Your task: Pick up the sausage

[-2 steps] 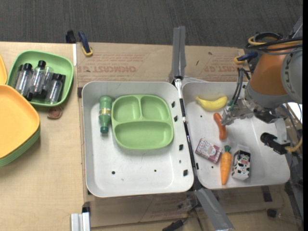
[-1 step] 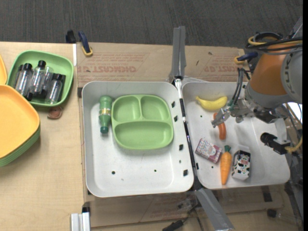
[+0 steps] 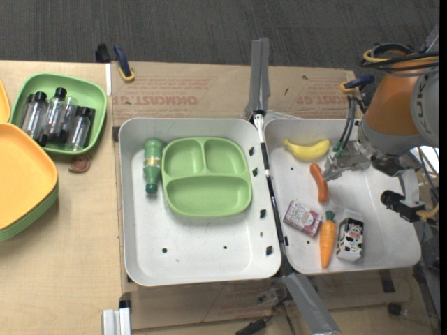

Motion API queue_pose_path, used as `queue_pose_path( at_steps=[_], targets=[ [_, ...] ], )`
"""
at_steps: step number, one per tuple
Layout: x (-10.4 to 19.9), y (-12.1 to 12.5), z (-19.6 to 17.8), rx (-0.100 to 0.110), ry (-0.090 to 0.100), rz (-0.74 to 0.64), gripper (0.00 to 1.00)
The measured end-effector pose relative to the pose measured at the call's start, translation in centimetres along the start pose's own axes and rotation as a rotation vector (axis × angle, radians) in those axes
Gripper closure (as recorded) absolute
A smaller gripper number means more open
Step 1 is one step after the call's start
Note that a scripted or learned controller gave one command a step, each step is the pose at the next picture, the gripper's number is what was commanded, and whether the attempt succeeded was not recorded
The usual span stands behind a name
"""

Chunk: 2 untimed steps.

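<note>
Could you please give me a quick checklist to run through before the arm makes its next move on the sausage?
1. Sausage in sight in the right bin: ok.
2. Gripper near the sausage's upper end: ok.
3. Sausage between the fingers: not ok, it lies on the bin floor.
4. Finger opening: cannot tell.
5. Banana apart from the sausage: ok, though close.
6. Pink carton and carrot apart from the sausage: ok.

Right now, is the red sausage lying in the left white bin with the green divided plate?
No, the red sausage lies in the right white bin, below the yellow banana.
</note>
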<state>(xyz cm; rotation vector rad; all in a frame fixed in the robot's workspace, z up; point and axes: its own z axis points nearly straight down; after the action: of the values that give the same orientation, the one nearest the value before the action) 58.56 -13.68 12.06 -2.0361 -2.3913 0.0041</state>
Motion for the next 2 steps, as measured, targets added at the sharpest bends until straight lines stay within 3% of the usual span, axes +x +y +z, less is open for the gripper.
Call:
queue_pose_path(
  at_steps=[1,2],
  targets=[
    [0.01,0.00,0.00,0.000,0.000,0.000,0.00],
    [-0.12,-0.04,-0.87,0.001,0.000,0.003,1.00]
  ],
)
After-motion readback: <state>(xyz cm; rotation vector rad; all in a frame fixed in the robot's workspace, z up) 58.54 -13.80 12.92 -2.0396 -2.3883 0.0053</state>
